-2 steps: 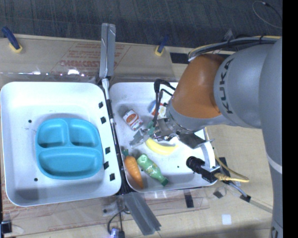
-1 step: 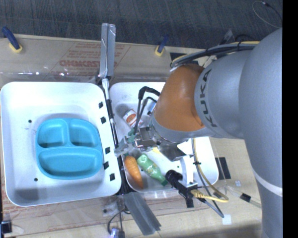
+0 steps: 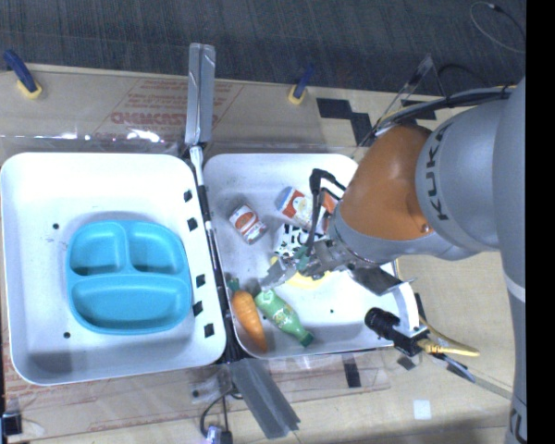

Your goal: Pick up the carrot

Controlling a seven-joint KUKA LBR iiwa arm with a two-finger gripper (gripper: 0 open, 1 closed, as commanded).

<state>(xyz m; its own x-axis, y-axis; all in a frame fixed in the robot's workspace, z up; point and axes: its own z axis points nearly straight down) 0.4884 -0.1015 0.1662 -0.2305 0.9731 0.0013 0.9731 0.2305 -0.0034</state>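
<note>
The grey KUKA arm (image 3: 472, 183), its maker's name readable in dark letters on the casing, reached in from the right over the right bin (image 3: 351, 326), with the glossy orange band (image 3: 388, 188) above its wrist bulging over that bin's middle. Two shallow white bins of smooth plastic with rounded corners sat side by side on a bench topped with brown board (image 3: 148, 100), where faint red printing showed at the far edge but could not be read. The left bin (image 3: 28, 248) held a single blue tray (image 3: 128, 278), a moulded plastic dish with two small compartments at the far side and one long one at the near side. The right bin held the smaller goods: a white carton (image 3: 296, 203) with a red-and-green label too small to read, a small can (image 3: 246, 223) with a red-and-white wrap lying tilted, and a green bottle (image 3: 283, 315) lying on its side. The carrot (image 3: 250, 314), orange and tapered with a green top, lay in the near left corner of the right bin, touching the bottle's left side. The gripper (image 3: 291, 265) hung just beyond the bottle and carrot, and whether its jaws were spread or pressed together could not be made out.
</note>
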